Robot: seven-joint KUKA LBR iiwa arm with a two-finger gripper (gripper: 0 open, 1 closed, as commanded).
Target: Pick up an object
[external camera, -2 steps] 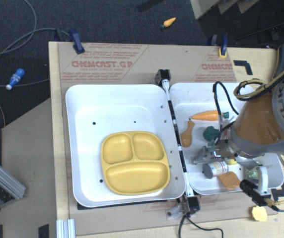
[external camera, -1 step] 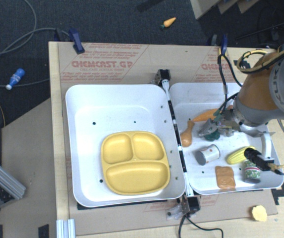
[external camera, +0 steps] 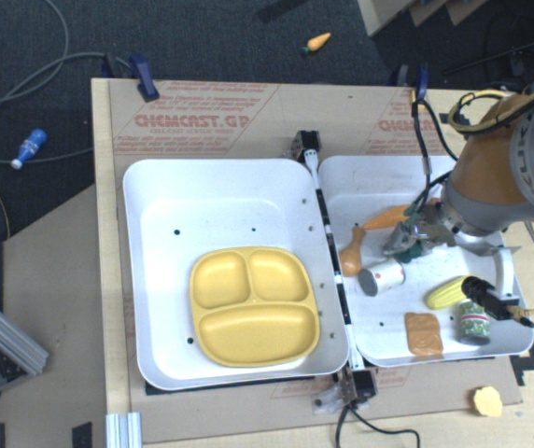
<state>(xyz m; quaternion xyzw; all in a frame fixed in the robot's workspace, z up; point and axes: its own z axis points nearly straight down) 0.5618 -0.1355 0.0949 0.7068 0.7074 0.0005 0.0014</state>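
Observation:
My gripper (external camera: 407,242) hangs low over the right bin (external camera: 379,171), near its middle, with the grey arm and its orange band (external camera: 491,171) reaching in from the right. Just left of the gripper lie an orange carrot-like piece (external camera: 384,218) and a brown spoon-shaped piece (external camera: 351,250). A small white and grey cylinder (external camera: 382,278) lies just below the gripper. Further front are a yellow corn-like piece (external camera: 446,292), a dark green jar (external camera: 475,321) and a brown toast slab (external camera: 423,334). I see nothing held.
The left bin (external camera: 155,194) holds a yellow divided plate (external camera: 253,304). A yellow lump (external camera: 487,400) sits on the bench at the front right. Blue clamps (external camera: 142,75) grip the board's far edge. Cables run along the right bin's far side.

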